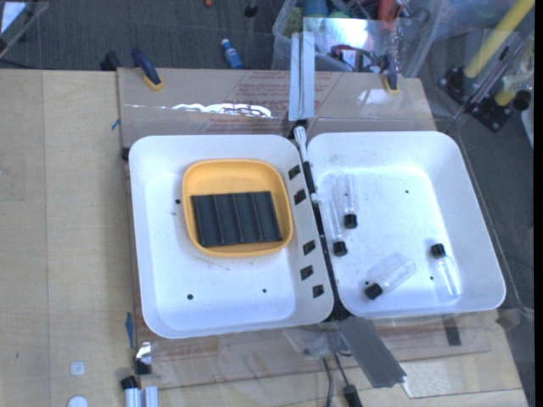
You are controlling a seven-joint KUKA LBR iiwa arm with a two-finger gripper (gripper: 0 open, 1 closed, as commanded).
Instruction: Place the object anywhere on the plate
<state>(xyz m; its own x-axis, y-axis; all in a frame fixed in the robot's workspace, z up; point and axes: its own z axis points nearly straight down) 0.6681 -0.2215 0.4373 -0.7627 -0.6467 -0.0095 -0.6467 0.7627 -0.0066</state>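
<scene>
Camera view: dark ridged block (236,219) on yellow plate (197,181), left bin (153,299); gripper state: cannot tell.

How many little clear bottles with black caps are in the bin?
4, all in the right bin: one bottle upper left, one bottle along the left wall, one bottle near the front, one bottle at the right.

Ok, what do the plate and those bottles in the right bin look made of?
The plate: probably matte yellow plastic, uniform colour without glare, holding a dark ribbed insert. The bottles: clear plastic or glass, since the white bin shows through them, with black caps. Which, I can't tell.
</scene>
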